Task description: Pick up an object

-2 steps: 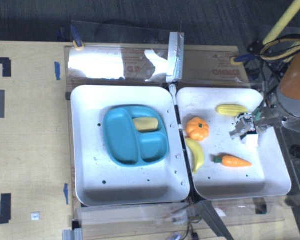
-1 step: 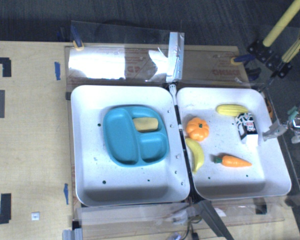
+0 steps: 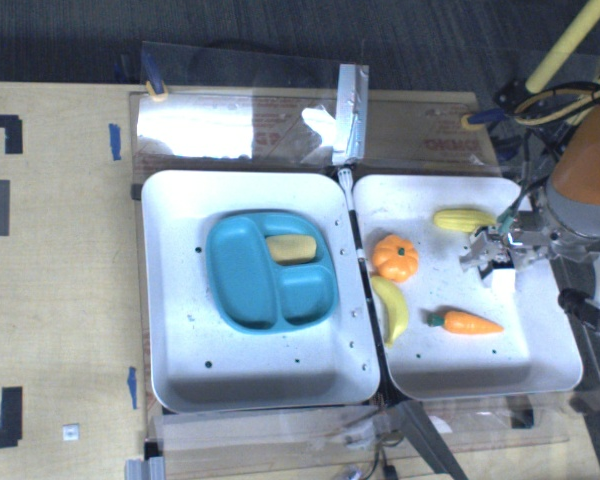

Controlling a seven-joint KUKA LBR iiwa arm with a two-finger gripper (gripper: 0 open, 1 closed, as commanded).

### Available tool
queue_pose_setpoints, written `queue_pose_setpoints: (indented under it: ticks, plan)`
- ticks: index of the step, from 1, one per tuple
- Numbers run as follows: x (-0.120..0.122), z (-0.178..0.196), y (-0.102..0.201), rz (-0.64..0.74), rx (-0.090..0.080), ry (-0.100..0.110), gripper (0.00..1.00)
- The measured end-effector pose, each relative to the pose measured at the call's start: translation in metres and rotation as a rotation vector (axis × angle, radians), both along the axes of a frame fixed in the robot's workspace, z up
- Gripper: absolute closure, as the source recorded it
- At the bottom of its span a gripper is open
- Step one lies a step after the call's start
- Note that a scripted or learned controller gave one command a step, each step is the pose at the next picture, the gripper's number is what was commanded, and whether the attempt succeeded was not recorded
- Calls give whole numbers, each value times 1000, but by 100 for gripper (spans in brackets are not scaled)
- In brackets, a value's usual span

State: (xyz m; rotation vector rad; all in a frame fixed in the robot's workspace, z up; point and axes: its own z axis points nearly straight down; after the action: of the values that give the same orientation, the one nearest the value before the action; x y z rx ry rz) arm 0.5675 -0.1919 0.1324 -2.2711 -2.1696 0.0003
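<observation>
Blue tray (image 3: 250,288) holding yellow block (image 3: 292,249)

Two white bins (image 3: 170,368) sit on the pale wood counter (image 3: 50,298), which carries black corner marks and bits of blue tape. One holds a bright blue divided tray (image 3: 242,278) with a yellow block (image 3: 292,249). The other has an orange pumpkin (image 3: 395,258) with a green stem, two yellow bananas (image 3: 391,308), and an orange carrot (image 3: 465,322).

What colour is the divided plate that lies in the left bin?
Blue. The divided plate shows best in the camera view, with a yellowish piece in one compartment.
</observation>
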Motion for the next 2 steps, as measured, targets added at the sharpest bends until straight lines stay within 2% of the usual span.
queue_pose_setpoints:
  ticks: [1, 2]
  plan:
    - [34, -38, -12, 45, 6, -4, 0]
    - [35, -28, -13, 47, 2, -6, 100]
